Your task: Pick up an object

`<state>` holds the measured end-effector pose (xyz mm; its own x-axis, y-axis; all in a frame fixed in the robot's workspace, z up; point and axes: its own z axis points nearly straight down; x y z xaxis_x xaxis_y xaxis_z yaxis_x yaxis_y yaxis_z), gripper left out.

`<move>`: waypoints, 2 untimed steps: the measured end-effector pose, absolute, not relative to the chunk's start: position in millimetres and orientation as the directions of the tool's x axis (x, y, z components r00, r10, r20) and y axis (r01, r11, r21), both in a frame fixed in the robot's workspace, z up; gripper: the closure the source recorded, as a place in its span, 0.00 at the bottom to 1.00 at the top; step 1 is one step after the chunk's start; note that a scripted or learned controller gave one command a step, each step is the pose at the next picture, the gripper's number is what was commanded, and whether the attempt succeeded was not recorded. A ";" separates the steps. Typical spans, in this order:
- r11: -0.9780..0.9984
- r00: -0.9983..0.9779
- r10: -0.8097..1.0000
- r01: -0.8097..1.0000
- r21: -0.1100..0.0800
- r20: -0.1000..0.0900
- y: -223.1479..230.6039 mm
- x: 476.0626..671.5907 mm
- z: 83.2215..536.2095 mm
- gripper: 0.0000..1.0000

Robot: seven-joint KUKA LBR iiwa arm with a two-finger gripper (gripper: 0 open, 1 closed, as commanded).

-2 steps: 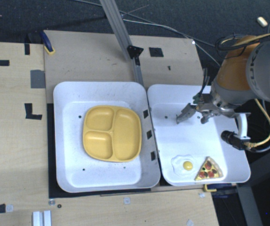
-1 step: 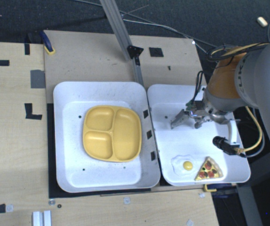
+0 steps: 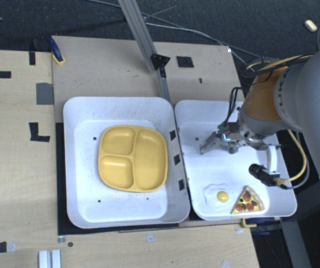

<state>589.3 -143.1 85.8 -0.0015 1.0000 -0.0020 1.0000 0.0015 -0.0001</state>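
Note:
A yellow divided plate lies in the left bin. In the right bin a fried egg toy and a pizza slice toy lie side by side near the front edge. My gripper hangs over the middle of the right bin, above and left of the egg, its grey fingers pointing left. Nothing shows between the fingers.
A grey metal pole slants down from the top to the bins' back edge. Cables loop beside the arm at the right bin's right side. Black tape marks dot the wooden bench at left.

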 end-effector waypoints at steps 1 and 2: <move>0.002 -0.002 1.000 1.000 0.006 -0.004 -143.4 590.8 97.9 1.00; 0.001 -0.001 1.000 1.000 0.003 0.000 -140.8 582.3 154.5 1.00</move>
<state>582.3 -140.8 154.5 -0.0011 1.0000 0.0001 1.0000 0.0011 0.0027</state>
